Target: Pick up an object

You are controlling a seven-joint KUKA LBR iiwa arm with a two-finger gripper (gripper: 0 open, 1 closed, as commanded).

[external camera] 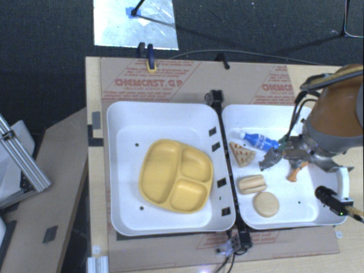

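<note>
A yellow divided tray is seen lying in the left bin, well to the left of the divider between the bins. In the right bin, just right of that divider, a waffle wedge, a small bun and a round biscuit are laid out, with a blue bottle farther right and higher. The gripper is lowered right of the divider beside the bottle and an orange piece; whether its fingers are open or closed cannot be told.
</note>
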